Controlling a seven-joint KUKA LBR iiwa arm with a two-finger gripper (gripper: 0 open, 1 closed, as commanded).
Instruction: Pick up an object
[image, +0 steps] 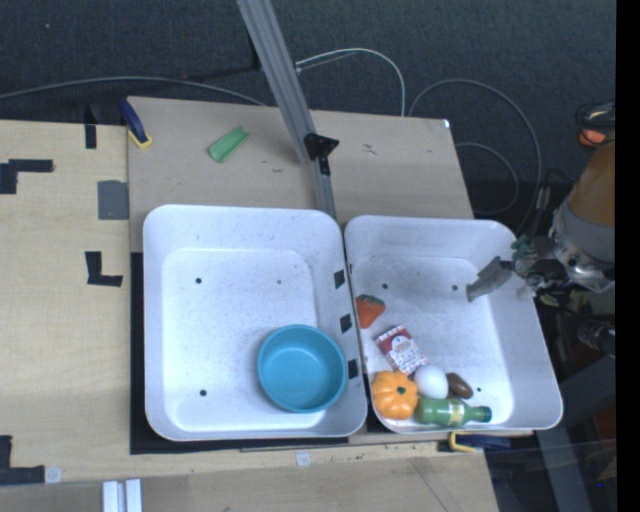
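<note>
Six small things lie in the right bin (520, 330), mostly at its near end: one orange pumpkin (394, 395), one white egg (432, 381), one green bottle (452, 411), one brown lump (460, 385), one red packet (401, 349), one strawberry (369, 309). My jaws (490, 277) hang over its far right side; I cannot tell their spread. One blue bowl (300, 367) sits in the left bin (180, 300).

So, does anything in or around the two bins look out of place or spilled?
Nothing is spilled. The green bottle lies on its side in the right bin, crowded against the toys. A green block lies outside the bins, behind them.
</note>
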